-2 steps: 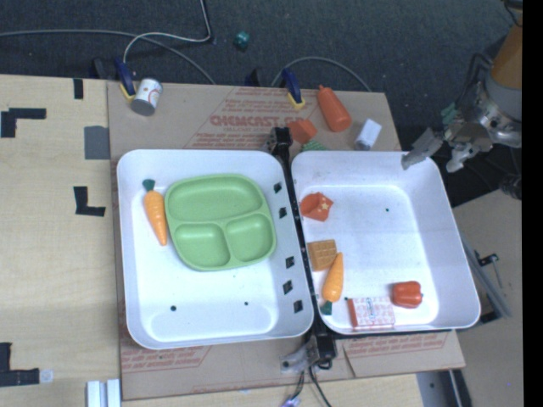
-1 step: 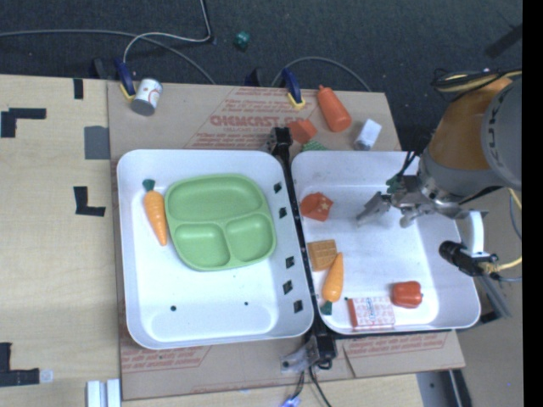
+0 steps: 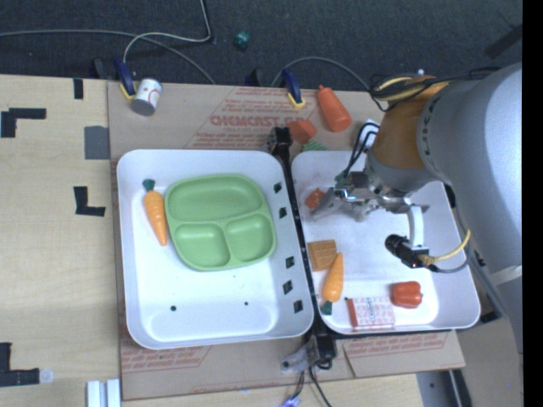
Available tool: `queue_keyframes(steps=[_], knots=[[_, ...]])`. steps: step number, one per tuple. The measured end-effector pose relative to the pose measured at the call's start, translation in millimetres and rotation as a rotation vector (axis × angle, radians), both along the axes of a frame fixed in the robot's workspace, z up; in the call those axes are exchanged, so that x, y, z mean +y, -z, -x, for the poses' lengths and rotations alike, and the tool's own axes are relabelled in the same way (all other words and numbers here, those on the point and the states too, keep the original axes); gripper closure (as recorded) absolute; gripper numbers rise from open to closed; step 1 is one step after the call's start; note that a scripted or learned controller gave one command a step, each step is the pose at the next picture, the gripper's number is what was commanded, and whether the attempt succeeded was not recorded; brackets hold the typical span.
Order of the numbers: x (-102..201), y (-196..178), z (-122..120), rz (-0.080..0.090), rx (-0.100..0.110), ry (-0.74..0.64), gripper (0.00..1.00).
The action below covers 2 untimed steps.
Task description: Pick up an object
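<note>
Left of the metal-grey claw [image 3: 349, 195], a pale green divided plate [image 3: 221, 221] sits in a white bin [image 3: 136, 253] beside an orange carrot with a green top [image 3: 154, 213]. Just by the claw lies a small red-orange piece [image 3: 315, 198]. Below it are a tan cracker [image 3: 321, 253], another orange carrot [image 3: 333, 278], a red-and-white packet [image 3: 370, 311] and a red pepper [image 3: 406, 294]
</note>
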<state>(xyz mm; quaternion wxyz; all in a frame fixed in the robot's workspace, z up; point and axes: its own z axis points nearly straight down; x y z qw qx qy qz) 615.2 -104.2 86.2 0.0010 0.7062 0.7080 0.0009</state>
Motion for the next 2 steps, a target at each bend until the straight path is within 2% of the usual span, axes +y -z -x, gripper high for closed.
queue_keyframes(steps=[1, 2], knots=[[-1, 1, -52, 0.001, 0.0, 0.0, 0.0], [-1, -10, -52, 0.003, 0.0, -0.001, 1.0]])
